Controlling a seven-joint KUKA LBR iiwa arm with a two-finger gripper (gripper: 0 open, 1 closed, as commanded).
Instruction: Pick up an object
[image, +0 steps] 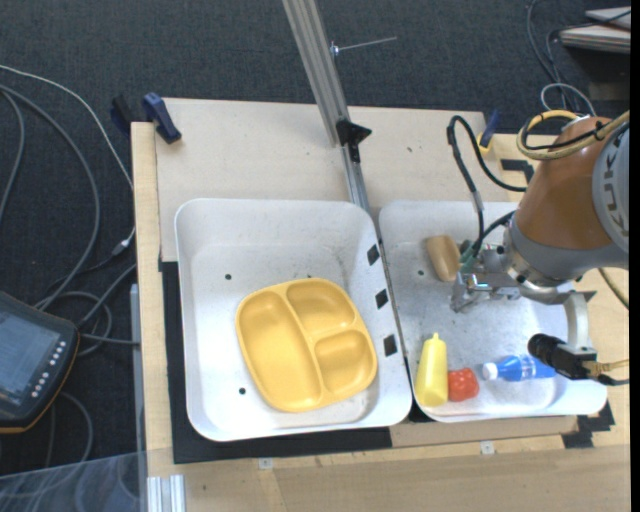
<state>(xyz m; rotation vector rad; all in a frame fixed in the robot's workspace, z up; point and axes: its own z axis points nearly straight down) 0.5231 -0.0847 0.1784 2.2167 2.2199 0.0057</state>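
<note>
My gripper (466, 290) hangs over the upper middle of the right bin (500, 225), below the arm's orange band. A tan rounded block (440, 257) lies just up and left of it, close by, and I cannot tell whether they touch. Along the bin's front wall lie a yellow squeeze bottle (432, 370), a small red piece (462, 384) and a blue bottle with a white cap (517, 369). The gripper is well above these three in the view.
The left bin (200, 300) holds a yellow divided plate (306, 343). A slanted metal pole (330, 90) runs down to the gap between the bins. Black cables (470, 170) loop behind the right bin, and a black fitting (560, 355) sits at its right side.
</note>
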